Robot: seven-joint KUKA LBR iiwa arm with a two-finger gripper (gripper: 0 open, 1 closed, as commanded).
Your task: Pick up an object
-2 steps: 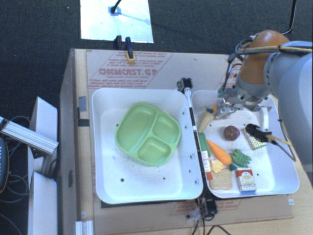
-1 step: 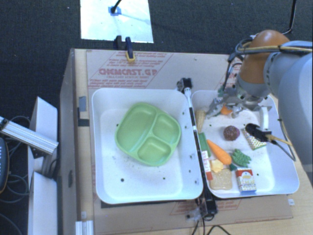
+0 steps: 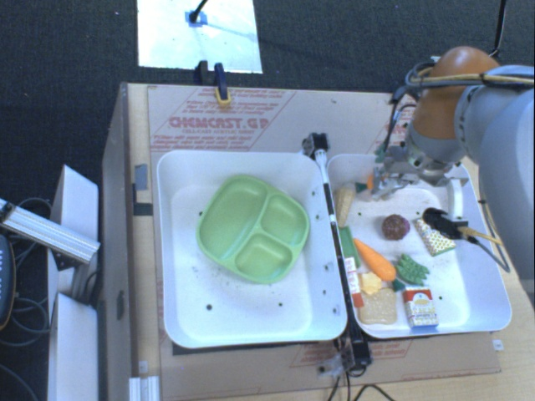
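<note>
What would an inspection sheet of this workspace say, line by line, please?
Surface: bench bearing left bin and right bin.
Job's things: in the right bin, carrot, brown ball, green toy, red box, bread slice.
Clutter: green divided plate in the left bin.
Grippers: gripper low over the right bin's far end; nothing seen held.
Cables: wires on the arm; cable at the front edge.
Surroundings: dark floor, white sheet.
</note>
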